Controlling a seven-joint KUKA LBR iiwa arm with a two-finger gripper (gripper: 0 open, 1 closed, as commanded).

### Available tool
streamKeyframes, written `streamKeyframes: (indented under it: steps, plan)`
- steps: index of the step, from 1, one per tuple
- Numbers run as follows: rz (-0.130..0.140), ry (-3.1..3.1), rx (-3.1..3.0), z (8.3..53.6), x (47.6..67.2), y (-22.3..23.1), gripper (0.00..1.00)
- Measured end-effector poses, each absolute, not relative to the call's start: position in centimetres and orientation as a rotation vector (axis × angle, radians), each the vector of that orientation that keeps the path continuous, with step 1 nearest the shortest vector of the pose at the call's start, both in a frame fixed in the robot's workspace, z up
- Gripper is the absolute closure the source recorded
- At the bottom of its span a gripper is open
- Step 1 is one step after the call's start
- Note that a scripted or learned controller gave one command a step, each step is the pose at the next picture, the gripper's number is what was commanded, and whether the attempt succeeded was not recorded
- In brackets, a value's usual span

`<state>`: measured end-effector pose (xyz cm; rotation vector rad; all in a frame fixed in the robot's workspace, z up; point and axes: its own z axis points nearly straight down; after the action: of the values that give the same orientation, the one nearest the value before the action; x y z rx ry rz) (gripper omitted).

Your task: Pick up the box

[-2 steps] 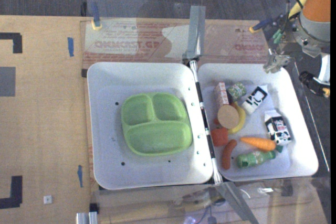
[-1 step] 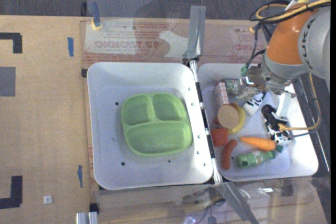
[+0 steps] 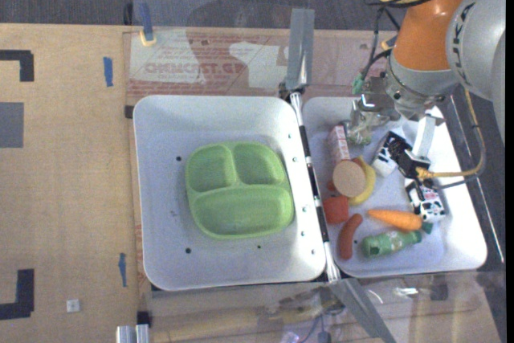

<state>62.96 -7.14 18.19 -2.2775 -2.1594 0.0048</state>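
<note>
Gripper [image 3: 363,127] hangs over the right bin [image 3: 466,249], just beside the small pink-and-white box [image 3: 340,143] lying near the bin's left wall; finger state can't be told, view too blurred. Green tray [image 3: 238,190] sits in left bin [image 3: 161,173].

A light-green three-compartment plastic plate [image 3: 238,190] lies in the middle of the left shallow white bin [image 3: 161,253]. In the right white bin [image 3: 470,249] a tan round disc [image 3: 349,178] rests on a yellow piece [image 3: 369,182], just above a small red block [image 3: 336,209]. A red sausage [image 3: 349,235] lies beside a green bottle [image 3: 389,242], with an orange carrot [image 3: 394,218] just above it. The wooden bench [image 3: 64,197] carries blue tape marks.
</note>
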Motion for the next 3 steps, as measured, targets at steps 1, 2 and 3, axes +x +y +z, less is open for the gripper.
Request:
streamKeyframes:
  steps: [1, 2, 3]
  plan:
    - [0.002, -2.355, -2.079, 19.3, 64.7, -8.2, 1.00]
    - [0.005, -2.373, -2.053, 8.6, 64.1, -11.9, 1.00]
    - [0.003, -2.336, -2.099, 13.4, 63.3, -15.3, 1.00]
